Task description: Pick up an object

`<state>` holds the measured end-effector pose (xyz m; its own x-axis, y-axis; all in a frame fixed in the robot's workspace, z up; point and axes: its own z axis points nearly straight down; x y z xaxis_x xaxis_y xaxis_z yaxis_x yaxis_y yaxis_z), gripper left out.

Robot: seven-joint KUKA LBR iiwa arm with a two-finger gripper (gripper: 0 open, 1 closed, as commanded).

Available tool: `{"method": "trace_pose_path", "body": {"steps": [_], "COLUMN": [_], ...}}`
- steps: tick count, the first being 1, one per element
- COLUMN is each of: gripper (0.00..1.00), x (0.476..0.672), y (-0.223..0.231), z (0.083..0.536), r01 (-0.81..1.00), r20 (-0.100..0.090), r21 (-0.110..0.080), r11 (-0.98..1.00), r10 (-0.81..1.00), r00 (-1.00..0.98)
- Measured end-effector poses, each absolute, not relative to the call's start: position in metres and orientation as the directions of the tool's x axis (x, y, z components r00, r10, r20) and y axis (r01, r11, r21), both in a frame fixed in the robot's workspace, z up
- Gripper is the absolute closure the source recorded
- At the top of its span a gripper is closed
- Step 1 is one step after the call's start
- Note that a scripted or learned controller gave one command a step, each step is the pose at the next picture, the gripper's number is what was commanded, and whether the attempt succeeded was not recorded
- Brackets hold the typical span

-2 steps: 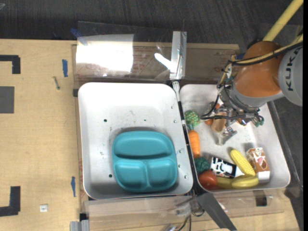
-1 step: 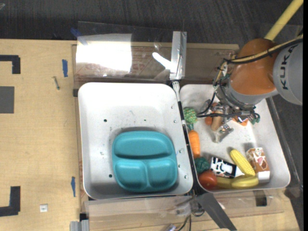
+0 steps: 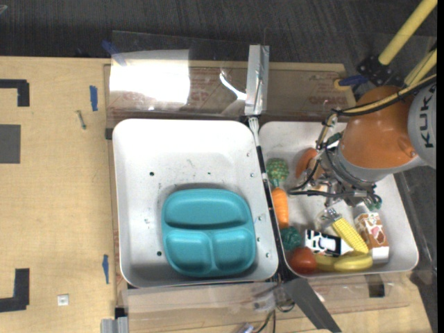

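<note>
Camera view: two white bins side by side on the bench. The left bin [image 3: 139, 158] carries a teal tray [image 3: 208, 232] with three wells, lying toward its 6 o'clock edge. The right bin [image 3: 406, 245] holds the pickable items, crowded along its 9 and 6 o'clock sides: a green piece [image 3: 277, 170] at 10 o'clock, a carrot [image 3: 280, 207] just below it against the divider, a dark green piece [image 3: 291, 238] and a tomato [image 3: 303, 258] toward 7 o'clock, a banana [image 3: 345, 262] along the 6 o'clock wall, a corn cob [image 3: 349, 233] just above it, a black-and-white box [image 3: 325, 243] between them, and a printed packet [image 3: 371, 229] at 5 o'clock. An orange item [image 3: 306, 163] sits partly hidden at the arm's 9 o'clock. The arm [image 3: 378, 141] enters from 3 o'clock, its orange band over the bin's centre; the gripper [image 3: 335, 198] hangs beneath, just above the corn. Whether the jaws are open or closed cannot be told, and nothing is seen between them. Judged step: approach before a grasp. To do it well, choose an item with free flanks, such as the corn, straddle its short axis, descend vertically, and avoid touching the banana and box alongside.
</note>
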<state>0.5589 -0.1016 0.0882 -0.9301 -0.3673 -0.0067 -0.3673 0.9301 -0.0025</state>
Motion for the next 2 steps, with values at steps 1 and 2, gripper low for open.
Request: {"method": "trace_pose_path", "body": {"steps": [1,2], "gripper": [0.0,1.0], "x": [0.638,0.64], "y": [-0.101,-0.1], "z": [0.088,0.101], "r01": [-0.312,-0.313], "r20": [-0.007,-0.017], "r21": [-0.003,-0.006], "r11": [0.95,0.95], "r10": [-0.312,-0.313], "r00": [-0.95,-0.95]}}
